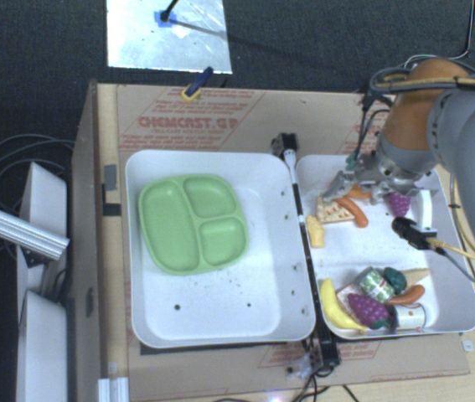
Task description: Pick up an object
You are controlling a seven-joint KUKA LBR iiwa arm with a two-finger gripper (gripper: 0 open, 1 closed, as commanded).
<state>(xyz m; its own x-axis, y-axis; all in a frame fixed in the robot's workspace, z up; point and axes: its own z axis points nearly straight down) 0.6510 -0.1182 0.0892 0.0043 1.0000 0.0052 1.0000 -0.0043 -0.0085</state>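
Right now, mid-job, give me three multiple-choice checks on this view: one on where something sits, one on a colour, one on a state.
1. Where does the divided plate lie?
A. In the left bin
B. In the right bin
C. On the cardboard behind the bins

2. What colour is the divided plate?
A. Red
B. Green
C. Blue

3. Where is the gripper?
A. Parked above the left bin
B. Down low over the far end of the right bin
C. Off the bench, over the floor

Answers:
1. A: the plate lies flat in the left bin, alone apart from dark specks.
2. B: all three of its compartments are pale green.
3. B: the gripper sits low in the right bin, beside the waffle piece and the orange sausage; whether the jaws grip anything cannot be told.
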